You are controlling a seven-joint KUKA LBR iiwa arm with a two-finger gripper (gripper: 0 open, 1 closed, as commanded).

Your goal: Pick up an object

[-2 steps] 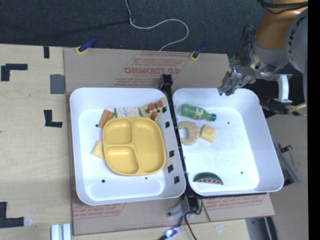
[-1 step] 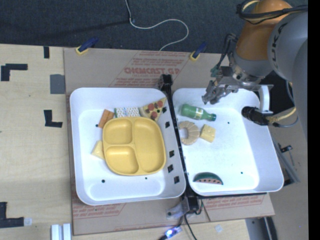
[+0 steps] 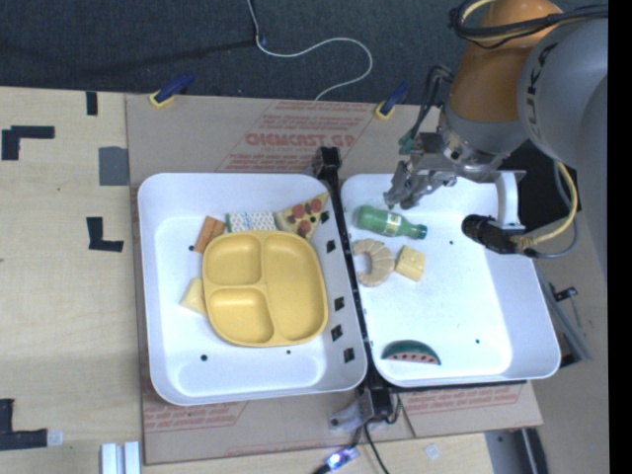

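Observation:
My gripper (image 3: 400, 197) hangs over the back of the right bin (image 3: 494, 314), its fingertips just above and to the right of the cap end of a green bottle (image 3: 388, 223) lying on its side. Nothing shows between the fingers. In front of the bottle lie a tan ring-shaped piece (image 3: 374, 262) and a pale yellow cheese-like wedge (image 3: 411, 263). A watermelon slice (image 3: 412, 353) rests near the bin's front edge.
The left bin (image 3: 168, 265) holds a yellow divided plate (image 3: 265, 286), with a pizza slice (image 3: 306, 213), an orange stick (image 3: 208, 233) and other small food toys around it. A black divider strip (image 3: 344, 265) runs between the bins. A cable (image 3: 316, 47) crosses the far floor.

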